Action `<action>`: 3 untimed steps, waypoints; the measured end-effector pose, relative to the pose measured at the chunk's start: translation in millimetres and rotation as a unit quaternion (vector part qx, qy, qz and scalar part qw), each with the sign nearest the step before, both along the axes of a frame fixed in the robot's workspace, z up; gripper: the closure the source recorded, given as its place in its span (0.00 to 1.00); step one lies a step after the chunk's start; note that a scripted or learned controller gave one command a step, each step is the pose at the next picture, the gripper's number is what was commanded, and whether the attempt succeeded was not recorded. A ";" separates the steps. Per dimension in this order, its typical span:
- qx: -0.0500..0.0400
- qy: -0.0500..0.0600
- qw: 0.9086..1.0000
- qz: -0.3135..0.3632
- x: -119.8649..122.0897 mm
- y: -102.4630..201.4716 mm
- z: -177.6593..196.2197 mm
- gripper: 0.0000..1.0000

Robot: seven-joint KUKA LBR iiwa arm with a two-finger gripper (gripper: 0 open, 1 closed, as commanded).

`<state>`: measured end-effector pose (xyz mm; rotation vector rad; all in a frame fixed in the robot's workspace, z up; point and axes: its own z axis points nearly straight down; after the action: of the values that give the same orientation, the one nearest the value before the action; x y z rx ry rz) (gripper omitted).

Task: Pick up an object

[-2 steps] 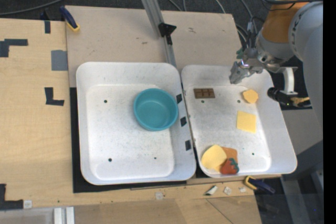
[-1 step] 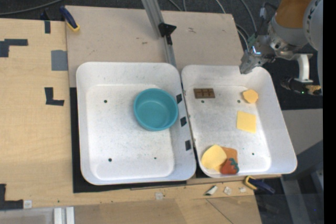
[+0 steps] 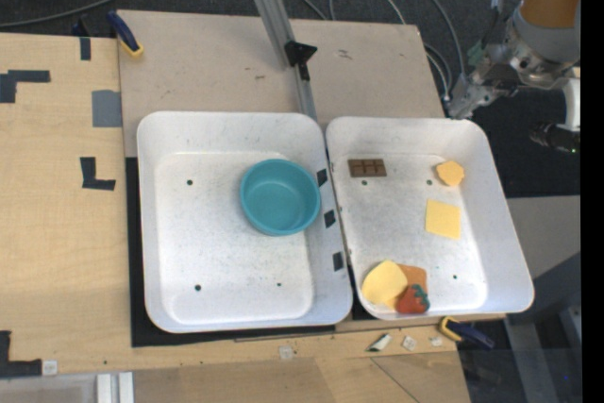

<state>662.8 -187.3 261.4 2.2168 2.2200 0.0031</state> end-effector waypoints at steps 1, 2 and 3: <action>0.001 0.001 1.000 0.000 0.7 0.7 22.0 1.00; 0.002 0.004 1.000 0.002 -19.2 53.2 3.7 1.00; 0.002 0.004 1.000 0.002 -48.8 104.1 1.2 1.00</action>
<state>614.0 -83.2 262.6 2.2179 2.2292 -0.0016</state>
